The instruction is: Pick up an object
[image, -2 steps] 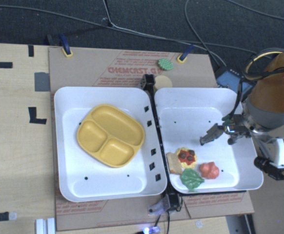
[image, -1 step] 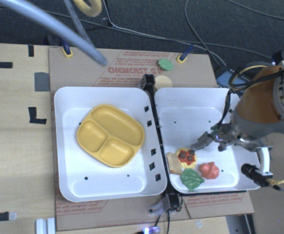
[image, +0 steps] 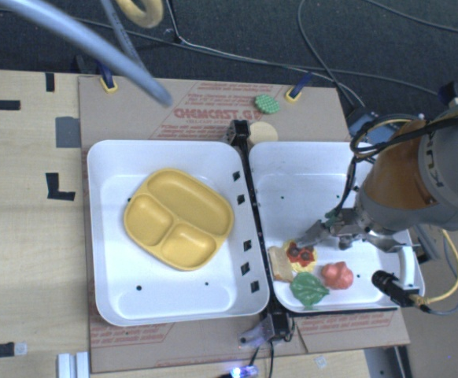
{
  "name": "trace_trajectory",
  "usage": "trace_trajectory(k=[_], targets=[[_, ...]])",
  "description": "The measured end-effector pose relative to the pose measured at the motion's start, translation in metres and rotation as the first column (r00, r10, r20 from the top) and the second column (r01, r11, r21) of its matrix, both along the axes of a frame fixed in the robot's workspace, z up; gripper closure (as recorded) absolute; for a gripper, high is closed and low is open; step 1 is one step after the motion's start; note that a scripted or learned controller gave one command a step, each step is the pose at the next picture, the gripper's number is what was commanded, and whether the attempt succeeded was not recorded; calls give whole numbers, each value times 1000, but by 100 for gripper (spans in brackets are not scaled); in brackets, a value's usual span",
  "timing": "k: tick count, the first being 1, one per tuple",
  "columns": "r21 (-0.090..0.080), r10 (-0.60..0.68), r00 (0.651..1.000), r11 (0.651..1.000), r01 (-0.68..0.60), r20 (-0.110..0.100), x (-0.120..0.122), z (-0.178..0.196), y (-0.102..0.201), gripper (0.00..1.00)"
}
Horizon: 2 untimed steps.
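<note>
From the camera view above, two shallow white bins sit side by side on the surface, resting on a sheet of brown cardboard [image: 213, 105]. The left bin [image: 107, 211] holds a yellow divided plate [image: 179, 218] with three compartments, lying flat and turned at an angle to the bin walls. The right bin [image: 292, 164] carries a small cluster of objects in its near corner: a tan slice of bread [image: 279, 264] by the divider, a small red and dark piece [image: 300, 253] just beside it, a green leafy piece [image: 308, 289] toward the near wall, and a pinkish-red round object [image: 337, 275] touching the green one on its right. The arm [image: 406, 176] reaches in from the right with its orange band over the right bin, and the end effector [image: 312, 237] is low inside that bin, its tip pointing left toward the cluster. It sits just above the red and dark piece, possibly touching it, though the slanted view does not settle that (the grey fingers blur into the bin floor here), and whether the end effector is open or closed cannot be told. Nothing is visibly between its fingers. A green dotted disc [image: 267, 103] lies on the cardboard beyond the bins.
</note>
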<state>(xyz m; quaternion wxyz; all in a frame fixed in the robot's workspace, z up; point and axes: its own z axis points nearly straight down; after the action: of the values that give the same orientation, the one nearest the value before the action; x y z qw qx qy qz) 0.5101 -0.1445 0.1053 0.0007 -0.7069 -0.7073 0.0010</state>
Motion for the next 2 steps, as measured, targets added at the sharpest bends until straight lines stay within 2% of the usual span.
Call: trace_trajectory(k=[1,2], targets=[[1,2,1000,1000,-2,1,0,11,1,100],[1,1,1000,1000,-1,2,-8,67,5,100]])
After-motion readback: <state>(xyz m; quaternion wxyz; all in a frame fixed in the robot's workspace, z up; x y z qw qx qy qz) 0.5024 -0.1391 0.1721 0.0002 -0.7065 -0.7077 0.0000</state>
